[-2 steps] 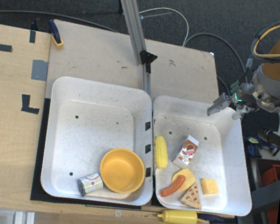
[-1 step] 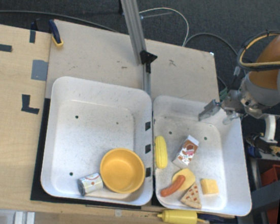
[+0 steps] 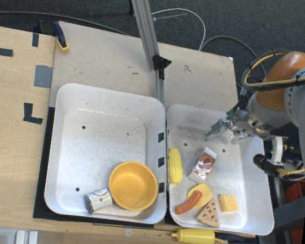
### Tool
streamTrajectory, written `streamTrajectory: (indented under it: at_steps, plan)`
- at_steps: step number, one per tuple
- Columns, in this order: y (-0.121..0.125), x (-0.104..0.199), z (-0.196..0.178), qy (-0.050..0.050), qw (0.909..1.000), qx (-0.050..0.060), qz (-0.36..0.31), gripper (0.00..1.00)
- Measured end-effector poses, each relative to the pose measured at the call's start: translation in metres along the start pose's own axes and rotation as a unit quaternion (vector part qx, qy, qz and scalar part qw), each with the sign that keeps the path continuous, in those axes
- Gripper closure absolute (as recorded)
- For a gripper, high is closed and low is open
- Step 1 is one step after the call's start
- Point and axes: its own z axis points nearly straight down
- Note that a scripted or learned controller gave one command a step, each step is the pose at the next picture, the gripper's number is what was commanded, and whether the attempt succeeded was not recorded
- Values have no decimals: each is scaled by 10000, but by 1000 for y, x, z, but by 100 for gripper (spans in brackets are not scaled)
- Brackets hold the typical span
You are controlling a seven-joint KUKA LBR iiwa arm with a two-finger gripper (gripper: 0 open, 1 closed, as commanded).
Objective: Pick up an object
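From the camera view, the end effector [image 3: 225,128] hovers with fingers spread, holding nothing, at the right bin's [image 3: 251,215] twelve o'clock edge, approach underway; next it likely descends toward the carton [image 3: 204,165] at six o'clock.

carton [image 3: 204,166]: red-and-white print, no words legible
can [image 3: 98,199]: printed label, too small to read
readable text: none

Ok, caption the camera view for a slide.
Gripper hovers over the right bin of toy food; yellow bowl and can sit left.
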Motion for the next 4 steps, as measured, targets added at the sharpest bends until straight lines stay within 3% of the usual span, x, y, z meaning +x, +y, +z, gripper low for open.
streamTrajectory:
  at_steps: [1, 2, 3, 4]
  plan:
    - [0, 1, 37, -10, 10000, -27, -2, 0]
    - [0, 2, 25, -9, 10000, -32, -11, 100]
    - [-6, 6, -21, -3, 10000, -55, 3, 100]
    - [4, 2, -72, -10, 10000, -66, 2, 100]
